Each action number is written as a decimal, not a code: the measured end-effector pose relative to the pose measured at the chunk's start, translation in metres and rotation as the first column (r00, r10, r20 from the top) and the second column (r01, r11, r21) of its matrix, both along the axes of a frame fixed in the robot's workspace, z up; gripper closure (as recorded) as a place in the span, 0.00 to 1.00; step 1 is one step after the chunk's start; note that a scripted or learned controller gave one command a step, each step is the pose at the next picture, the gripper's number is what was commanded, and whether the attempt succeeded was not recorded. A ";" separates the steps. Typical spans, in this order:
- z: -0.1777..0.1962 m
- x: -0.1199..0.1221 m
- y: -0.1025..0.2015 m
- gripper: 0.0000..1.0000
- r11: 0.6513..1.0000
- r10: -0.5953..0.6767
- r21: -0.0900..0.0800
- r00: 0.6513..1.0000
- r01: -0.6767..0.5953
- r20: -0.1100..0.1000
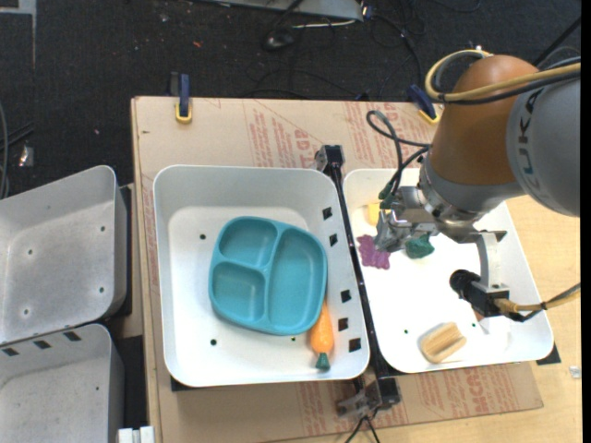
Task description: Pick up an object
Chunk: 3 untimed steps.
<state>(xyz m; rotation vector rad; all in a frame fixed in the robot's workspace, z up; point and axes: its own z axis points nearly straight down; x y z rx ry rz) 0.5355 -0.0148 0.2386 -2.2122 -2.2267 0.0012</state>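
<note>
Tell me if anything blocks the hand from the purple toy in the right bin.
Nothing visible does. The hand hangs right beside the purple toy in the right bin. A green object lies on the hand's other side, and a yellow piece sits behind, both off the path.

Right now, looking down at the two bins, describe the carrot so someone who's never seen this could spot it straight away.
Start at the left white bin, the one holding a large teal divided plate. Follow the plate's lower right edge toward the bin's near right corner, and the carrot lies there against the plate. It is the only orange thing in that bin, small and tapered, with a green tip pointing toward the bin's front wall.
</note>
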 end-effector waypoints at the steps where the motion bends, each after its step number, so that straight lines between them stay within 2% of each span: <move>1: -0.009 -0.008 0.045 1.00 1.000 0.000 0.000 1.000 0.000 0.000; 2: -0.015 -0.019 0.090 1.00 1.000 0.001 0.000 1.000 -0.001 0.000; 3: -0.014 -0.018 0.087 0.00 1.000 -0.005 -0.001 1.000 0.005 0.001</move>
